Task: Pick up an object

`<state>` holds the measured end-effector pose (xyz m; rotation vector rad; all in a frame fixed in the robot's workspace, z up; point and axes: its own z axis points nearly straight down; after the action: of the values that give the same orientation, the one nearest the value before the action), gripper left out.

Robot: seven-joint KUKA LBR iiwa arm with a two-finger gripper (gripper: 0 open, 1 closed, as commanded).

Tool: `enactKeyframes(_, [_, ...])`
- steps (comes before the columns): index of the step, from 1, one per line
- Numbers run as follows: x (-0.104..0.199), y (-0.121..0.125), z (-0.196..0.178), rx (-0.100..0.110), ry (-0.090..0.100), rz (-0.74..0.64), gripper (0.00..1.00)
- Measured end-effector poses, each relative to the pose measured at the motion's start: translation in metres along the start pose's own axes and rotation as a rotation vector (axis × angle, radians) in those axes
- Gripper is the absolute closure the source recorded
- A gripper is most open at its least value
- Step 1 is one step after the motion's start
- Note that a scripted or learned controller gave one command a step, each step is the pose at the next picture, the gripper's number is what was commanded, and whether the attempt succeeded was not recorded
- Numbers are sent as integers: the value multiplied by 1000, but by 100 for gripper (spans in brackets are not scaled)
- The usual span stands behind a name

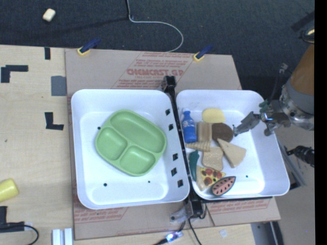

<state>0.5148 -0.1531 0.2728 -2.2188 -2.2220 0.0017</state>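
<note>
A pale green divided plate [131, 143] sits in the white left bin [84, 137]; the white right bin [265, 172] holds a blue bottle [189, 126], yellow piece [213, 115], brown disc [223, 132], tan wedges [232, 153] and a red, black-seeded watermelon slice [223, 186].

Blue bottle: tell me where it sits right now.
The blue bottle lies in the right bin, against its left wall, just left of the yellow piece and the tan block.

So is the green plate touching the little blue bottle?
Apart. The camera view shows the green plate in the left bin, the blue bottle in the right one.
</note>
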Motion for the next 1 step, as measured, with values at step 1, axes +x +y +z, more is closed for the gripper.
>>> enactKeyframes(1, [1,0,-10,1,0,-1,100])
